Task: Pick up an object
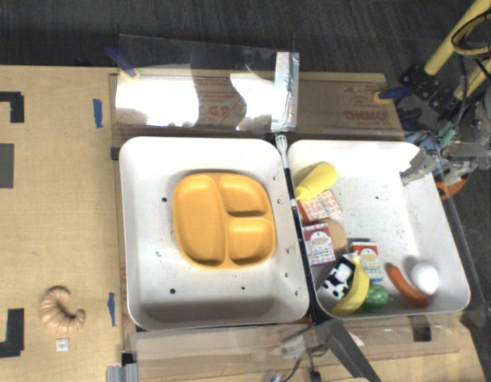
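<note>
The right bin (388, 177) holds several small items along its left and front sides. There is a yellow lemon-like piece (315, 179), two red and white cartons (319, 207) (318, 243), a tan cookie (337, 233), a banana (358, 290), a black and white toy (335, 280), a green piece (377, 297), a red sausage (404, 283) and a white egg (425, 277). My gripper (420, 167) hangs over the bin's far right corner, apart from all of them, with nothing visibly in it.
The left bin (142, 213) carries a yellow divided plate (224, 217). A toy croissant (62, 310) lies on the bench at the front left. A clear plastic sheet (205, 94) stands behind the bins. Cables and a yellow hose (460, 30) crowd the far right.
</note>
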